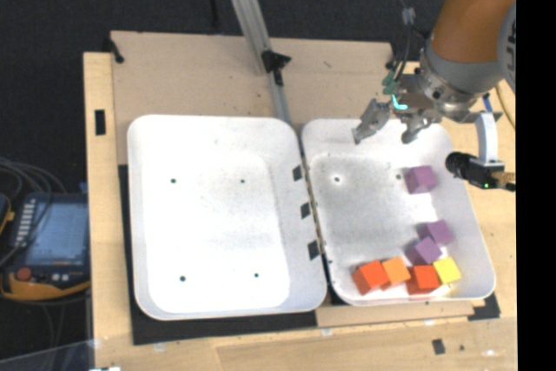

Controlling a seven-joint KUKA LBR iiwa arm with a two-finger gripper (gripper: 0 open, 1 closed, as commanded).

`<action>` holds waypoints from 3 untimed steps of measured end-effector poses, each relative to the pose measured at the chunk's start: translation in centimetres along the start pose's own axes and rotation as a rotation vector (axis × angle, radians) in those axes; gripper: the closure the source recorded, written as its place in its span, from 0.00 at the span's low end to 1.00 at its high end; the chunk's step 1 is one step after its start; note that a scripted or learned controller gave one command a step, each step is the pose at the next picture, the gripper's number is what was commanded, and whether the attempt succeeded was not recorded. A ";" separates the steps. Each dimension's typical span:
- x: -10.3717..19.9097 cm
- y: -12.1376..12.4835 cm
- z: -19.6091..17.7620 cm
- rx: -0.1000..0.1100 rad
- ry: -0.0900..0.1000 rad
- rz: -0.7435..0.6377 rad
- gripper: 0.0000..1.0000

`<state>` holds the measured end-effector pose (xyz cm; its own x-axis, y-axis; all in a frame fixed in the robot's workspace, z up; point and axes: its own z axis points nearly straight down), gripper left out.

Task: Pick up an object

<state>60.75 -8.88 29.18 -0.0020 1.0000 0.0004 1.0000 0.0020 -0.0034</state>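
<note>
Camera view: gripper (pixel 388 127) spread above right bin (pixel 347 204), holding nothing.

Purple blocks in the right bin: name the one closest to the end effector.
The lone purple block, high in the right bin, lies closest to the end effector. The other two purple blocks sit lower, beside the orange and yellow blocks.

arm (pixel 473 9) cut off, perhaps mid-link
</note>
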 end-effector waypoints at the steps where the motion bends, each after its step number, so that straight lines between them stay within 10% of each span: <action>1: 0.0 0.1 -0.2 -0.004 0.000 0.001 0.00; 3: -1.0 -0.5 9.7 0.002 -0.002 0.004 0.00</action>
<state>60.23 -9.86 19.51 0.0023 1.0000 -0.0017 1.0000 -0.0024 -0.0053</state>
